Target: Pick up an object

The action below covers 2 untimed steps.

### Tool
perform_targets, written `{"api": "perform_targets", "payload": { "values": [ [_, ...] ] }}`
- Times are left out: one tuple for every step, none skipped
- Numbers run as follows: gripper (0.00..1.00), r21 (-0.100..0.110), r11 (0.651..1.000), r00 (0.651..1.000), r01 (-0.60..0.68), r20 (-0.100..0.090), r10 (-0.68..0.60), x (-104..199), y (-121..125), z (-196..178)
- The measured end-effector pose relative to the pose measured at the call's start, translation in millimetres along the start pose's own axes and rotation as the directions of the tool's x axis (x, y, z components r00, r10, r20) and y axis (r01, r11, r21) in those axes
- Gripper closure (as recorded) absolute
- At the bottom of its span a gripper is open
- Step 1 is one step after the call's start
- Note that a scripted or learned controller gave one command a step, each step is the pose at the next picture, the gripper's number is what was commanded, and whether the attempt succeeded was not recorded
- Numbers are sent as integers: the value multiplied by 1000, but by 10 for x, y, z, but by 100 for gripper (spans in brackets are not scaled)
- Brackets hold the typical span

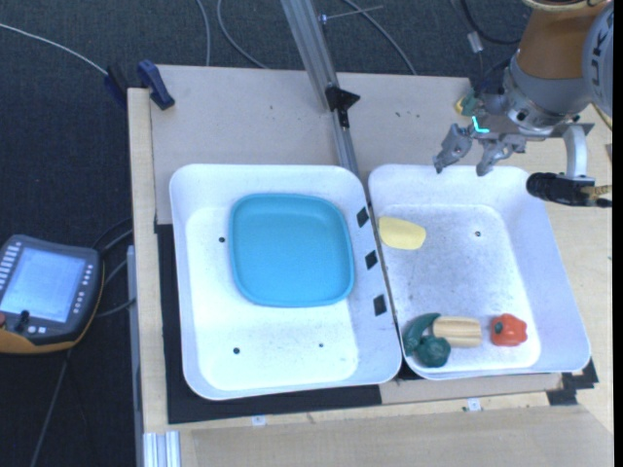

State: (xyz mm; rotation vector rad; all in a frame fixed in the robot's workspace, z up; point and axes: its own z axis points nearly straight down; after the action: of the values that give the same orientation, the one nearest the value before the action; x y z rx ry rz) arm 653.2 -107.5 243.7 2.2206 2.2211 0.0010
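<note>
Objects for picking sit in the right bin (560, 290): a yellow piece (401, 233) near the bin's upper left corner, lying flat on the floor, well apart from the others. Along the near edge, three things in a row: a dark green vegetable (426, 341) at the left, a tan cylinder (458, 331) lying on its side just beside and touching it, then a red pepper-like piece (507, 330) at the right, close to the cylinder's end (contact there is hard to judge).

Gripper (465, 159) hangs over the far rim of the right bin, above and behind the yellow piece, fingers spread apart with nothing between them. Grey wrist and orange band rise toward the top right corner. A black handle-like part (562, 188) sticks out just right of the gripper, over the bin's far right corner.

Left bin (195, 261) holds a blue square plate (292, 249), flat, toward its far half. A metal pole (311, 47) runs diagonally from the top down to the gap between the bins. A teach pendant (44, 290) lies on the dark floor at the left, cables looping behind the bench.
</note>
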Motion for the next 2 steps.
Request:
{"api": "perform_targets", "payload": {
  "values": [
    [0, 0, 1000, 1000, 0, 0, 0, 0, 0, 1],
    [0, 5, 1000, 1000, 0, -1, 0, 101, -33, 509]
  ]
}}
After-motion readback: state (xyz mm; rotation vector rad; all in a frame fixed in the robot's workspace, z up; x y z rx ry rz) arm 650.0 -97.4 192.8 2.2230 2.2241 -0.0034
